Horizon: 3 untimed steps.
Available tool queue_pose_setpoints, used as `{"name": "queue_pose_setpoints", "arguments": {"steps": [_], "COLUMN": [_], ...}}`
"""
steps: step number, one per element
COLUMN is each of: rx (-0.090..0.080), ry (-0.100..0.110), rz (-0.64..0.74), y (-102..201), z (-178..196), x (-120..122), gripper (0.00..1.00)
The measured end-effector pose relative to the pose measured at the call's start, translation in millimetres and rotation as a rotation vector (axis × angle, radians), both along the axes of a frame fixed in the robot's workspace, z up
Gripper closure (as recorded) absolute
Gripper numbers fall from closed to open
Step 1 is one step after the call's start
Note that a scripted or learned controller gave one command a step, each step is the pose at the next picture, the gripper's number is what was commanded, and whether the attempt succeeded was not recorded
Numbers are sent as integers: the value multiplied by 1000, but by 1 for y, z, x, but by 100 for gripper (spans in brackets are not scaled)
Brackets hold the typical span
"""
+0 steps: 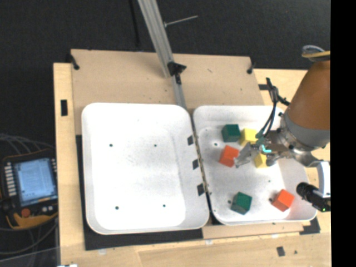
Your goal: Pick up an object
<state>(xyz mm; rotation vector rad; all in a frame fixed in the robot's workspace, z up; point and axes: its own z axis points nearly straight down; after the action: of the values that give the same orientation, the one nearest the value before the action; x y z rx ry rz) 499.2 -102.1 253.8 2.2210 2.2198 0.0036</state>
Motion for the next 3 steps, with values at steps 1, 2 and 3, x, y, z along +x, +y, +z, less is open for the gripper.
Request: {"name": "queue_pose_setpoints", "arguments": {"steps": [1,2,3], "rx": [-2,-1,-3], "ry": [7,8,0], "rz": [-1,-1,-2], "y": [-11,-3,-6], "z": [-51,-109,-157], "x": [4,0,1], "gripper": [0,0,0]}}
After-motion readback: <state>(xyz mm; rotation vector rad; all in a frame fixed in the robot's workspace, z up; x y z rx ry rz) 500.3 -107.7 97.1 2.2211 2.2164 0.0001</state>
